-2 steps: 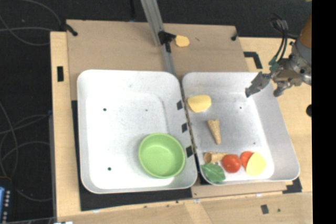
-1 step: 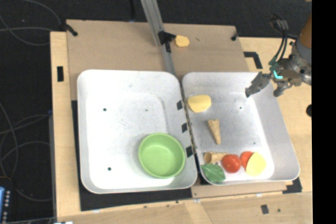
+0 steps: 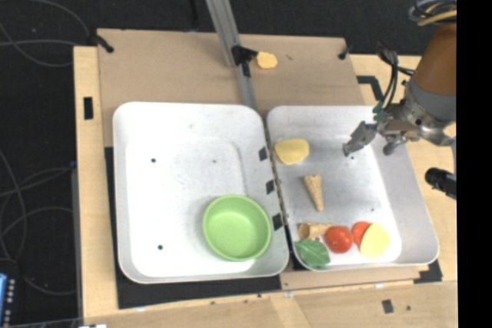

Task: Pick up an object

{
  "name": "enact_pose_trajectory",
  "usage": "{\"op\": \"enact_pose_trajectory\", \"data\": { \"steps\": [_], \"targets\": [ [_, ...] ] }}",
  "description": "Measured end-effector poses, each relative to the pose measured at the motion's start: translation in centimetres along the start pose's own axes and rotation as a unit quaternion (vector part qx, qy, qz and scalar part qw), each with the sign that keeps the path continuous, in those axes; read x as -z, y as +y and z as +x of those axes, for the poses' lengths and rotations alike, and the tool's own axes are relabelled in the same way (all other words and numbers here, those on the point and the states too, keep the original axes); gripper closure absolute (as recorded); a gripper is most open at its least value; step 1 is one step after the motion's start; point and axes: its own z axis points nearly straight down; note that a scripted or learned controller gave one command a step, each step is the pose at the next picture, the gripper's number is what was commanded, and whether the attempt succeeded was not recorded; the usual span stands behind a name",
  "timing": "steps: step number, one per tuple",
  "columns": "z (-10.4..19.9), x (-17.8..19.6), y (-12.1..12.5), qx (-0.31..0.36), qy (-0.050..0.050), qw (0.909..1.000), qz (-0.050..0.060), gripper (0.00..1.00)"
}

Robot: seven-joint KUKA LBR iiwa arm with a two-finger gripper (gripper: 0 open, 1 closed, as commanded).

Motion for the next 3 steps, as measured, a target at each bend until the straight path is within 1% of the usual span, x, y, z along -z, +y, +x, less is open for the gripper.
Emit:
{"op": "enact_pose_trajectory", "data": {
  "steps": [1,2,3],
  "targets": [
    [0.2,-6.3,-0.2,-0.001,0.0,1.0,0.001,0.0],
    [0.0,-11.6,-0.2,-0.002,0.0,1.0,0.0,0.0],
    [0.0,-10.2,-0.1,-0.004,0.001,1.0,-0.003,1.0]
  ]
}}
